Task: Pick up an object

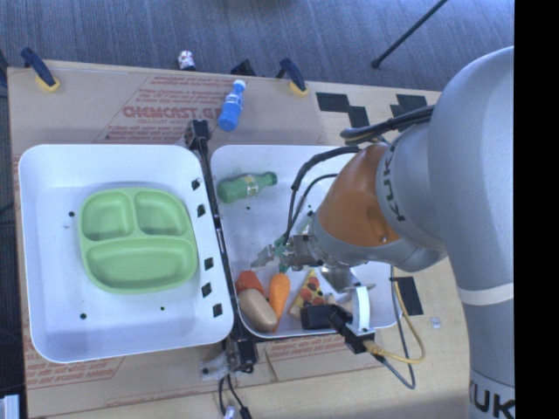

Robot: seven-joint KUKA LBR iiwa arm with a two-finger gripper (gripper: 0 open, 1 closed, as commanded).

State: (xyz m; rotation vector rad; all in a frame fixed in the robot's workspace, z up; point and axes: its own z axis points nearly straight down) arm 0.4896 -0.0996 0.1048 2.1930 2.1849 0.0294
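Grey carpet lay behind the table (105,94), which was covered in brown cardboard and held two white bins side by side. One bin (39,260) held a green tray (135,238) with three parts. All other places here are given from the other bin, the white bin (262,160) under the arm.

The grey arm (463,164) with its orange band (354,203) hung low over the near part of that bin. The end effector (297,256) sat just above a small pile of toy food. How far open it was could not be told, since the arm hid much of it, and no toy could be seen held in it.

At the near end of the bin lay a carrot (279,293), a tan potato-like toy (258,311) and a red toy (248,281), all touching or nearly so. A green bottle (245,186) lay at the far end of the bin. A blue bottle (231,106) lay outside the bin, beyond its far edge.

The arm seemed to be at the reaching step, with nothing picked yet. Next it would likely need to drop onto one toy, perhaps the carrot, and squeeze only that one, not its neighbours.
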